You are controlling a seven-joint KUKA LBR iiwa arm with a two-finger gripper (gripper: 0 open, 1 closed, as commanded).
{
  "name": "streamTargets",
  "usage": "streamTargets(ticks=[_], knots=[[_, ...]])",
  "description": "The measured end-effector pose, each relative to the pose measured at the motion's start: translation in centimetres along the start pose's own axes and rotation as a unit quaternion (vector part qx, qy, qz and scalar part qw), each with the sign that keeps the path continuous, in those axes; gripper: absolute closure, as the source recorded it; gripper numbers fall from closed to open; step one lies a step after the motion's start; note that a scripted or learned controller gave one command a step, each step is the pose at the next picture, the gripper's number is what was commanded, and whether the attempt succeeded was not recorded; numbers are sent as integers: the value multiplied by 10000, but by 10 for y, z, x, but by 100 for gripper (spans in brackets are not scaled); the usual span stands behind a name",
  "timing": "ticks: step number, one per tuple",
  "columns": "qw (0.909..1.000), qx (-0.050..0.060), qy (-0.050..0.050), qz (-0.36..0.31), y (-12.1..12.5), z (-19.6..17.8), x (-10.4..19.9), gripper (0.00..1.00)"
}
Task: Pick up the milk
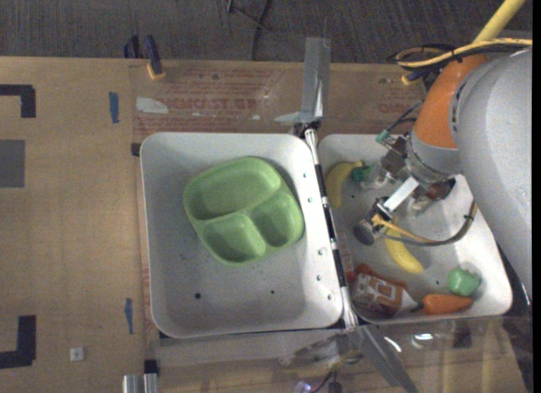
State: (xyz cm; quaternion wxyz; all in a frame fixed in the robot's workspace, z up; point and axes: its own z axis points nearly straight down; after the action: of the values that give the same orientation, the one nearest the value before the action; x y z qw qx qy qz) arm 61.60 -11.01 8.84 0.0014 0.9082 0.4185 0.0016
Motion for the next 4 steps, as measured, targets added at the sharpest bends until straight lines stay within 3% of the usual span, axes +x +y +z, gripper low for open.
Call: streamTargets(ticks=[1, 2, 3, 4], knots=[[9944, 22, -16, 1052, 49, -134, 12, 0], [9920, 40, -20, 1259, -37, -31, -52, 0], [9496, 22, -19, 3135, 40, -106, -21, 0], [9490, 40, -27, 3151, 7, -20, -103, 0]])
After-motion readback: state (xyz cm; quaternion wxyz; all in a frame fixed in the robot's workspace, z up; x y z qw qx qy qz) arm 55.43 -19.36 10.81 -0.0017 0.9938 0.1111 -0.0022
